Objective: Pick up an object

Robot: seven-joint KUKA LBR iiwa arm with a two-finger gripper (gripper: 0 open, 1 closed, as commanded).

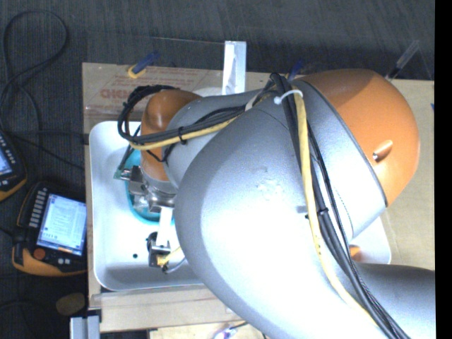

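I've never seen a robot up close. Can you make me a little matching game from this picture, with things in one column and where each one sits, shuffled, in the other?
Things
1. turquoise round plastic object
2. handheld controller with a lit screen
3. looped black cable
4. small blue clip

Places
A. on the dark floor, top left
B. in the left white bin, under the grey arm
C. at the brown board's back edge
D. on the floor just left of the bin

Pairs: 1-B, 2-D, 3-A, 4-C
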